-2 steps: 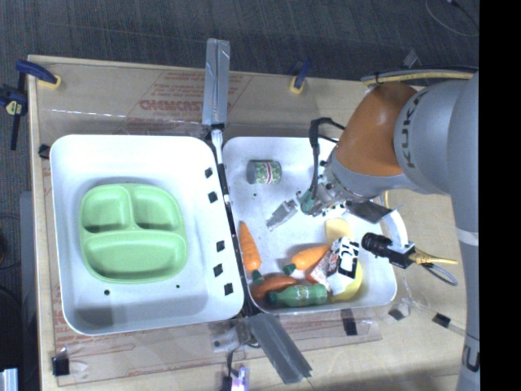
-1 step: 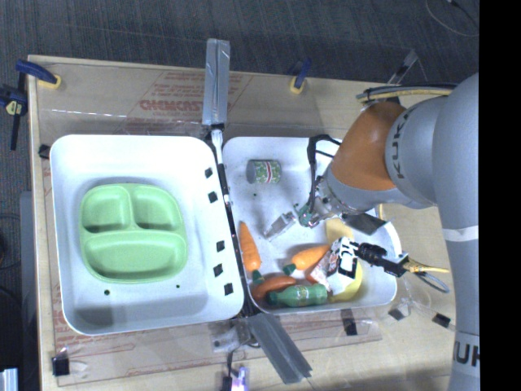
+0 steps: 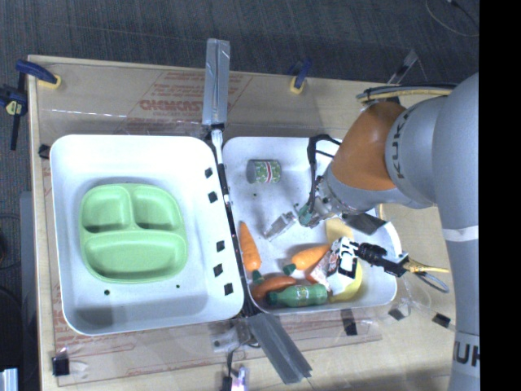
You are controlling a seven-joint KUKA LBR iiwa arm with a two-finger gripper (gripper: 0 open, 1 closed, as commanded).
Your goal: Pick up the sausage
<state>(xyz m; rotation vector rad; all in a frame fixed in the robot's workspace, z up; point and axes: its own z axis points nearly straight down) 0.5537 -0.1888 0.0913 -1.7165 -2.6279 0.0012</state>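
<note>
Hanging low over the right bin [image 3: 389,296], the pincer [image 3: 281,225] sits near the middle of that bin's floor, grey and blurred, and whether it is open or shut I cannot tell from up here. Nothing shows gripped in it. Behind it, the arm [image 3: 423,149] sweeps in from the right, its orange band [image 3: 366,157] big and bright over the bin's right side.

Now the sausage [image 3: 275,283]: a reddish-brown piece down at the near edge of the right bin, lying flat, below the pincer and apart from it. It rests just above a green bottle [image 3: 298,296] lying on its side, the two look to be touching. Left of the pincer, an orange carrot [image 3: 250,248] lies along the bin's left wall, pointing up and down the picture. A second carrot [image 3: 308,257] sits between the pincer and the sausage, tilted. To the right of that, a banana [image 3: 352,287] curls under a black-and-white item I can't identify. Up top, a small green can [image 3: 264,171] lies on its side, well clear of the pincer.

Over in the left bin [image 3: 61,218], a green divided plate [image 3: 134,231] lies flat. Both bins sit side by side on the desk [image 3: 342,96].
</note>
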